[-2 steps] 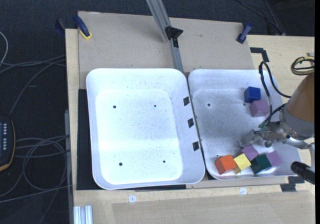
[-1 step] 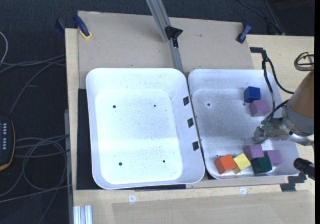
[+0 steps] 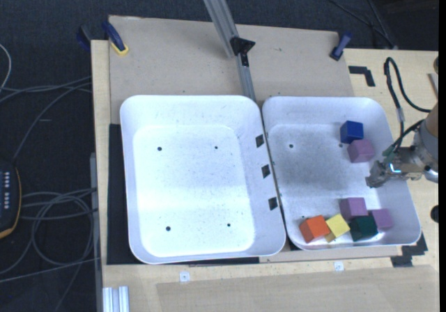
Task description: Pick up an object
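hovering at the right bin's (image 3: 279,112) right edge, the gripper (image 3: 380,177), its grip state not discernible, sat just below the nearest purple block (image 3: 361,151).

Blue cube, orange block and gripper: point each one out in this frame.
Blue cube (image 3: 352,130), camera view, middle of its top face.
Orange block (image 3: 315,227), camera view, middle of its top face.
Gripper (image 3: 380,175), camera view, at its tip over the right bin's right side.
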Controlling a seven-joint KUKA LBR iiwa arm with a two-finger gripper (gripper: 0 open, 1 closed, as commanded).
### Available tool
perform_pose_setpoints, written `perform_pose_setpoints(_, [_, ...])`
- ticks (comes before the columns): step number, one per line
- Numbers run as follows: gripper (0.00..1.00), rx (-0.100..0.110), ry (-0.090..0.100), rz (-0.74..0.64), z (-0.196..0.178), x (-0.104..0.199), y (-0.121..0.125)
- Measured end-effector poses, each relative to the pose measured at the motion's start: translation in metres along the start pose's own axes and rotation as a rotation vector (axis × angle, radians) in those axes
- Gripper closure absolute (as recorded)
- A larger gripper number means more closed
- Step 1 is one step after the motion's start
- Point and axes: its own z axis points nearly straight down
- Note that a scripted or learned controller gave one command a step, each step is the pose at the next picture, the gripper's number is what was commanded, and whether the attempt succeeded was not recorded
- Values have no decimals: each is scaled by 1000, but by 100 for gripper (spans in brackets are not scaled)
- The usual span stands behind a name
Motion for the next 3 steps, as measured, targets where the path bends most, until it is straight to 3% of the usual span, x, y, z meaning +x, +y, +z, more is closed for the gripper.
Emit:
perform_pose_setpoints(1, [100, 0, -1, 0, -64, -4, 2])
perform_pose_setpoints(2, [100, 4, 1, 0, -77, -4, 3])
perform_pose_setpoints(3, [100, 6, 5, -6, -81, 45, 13])
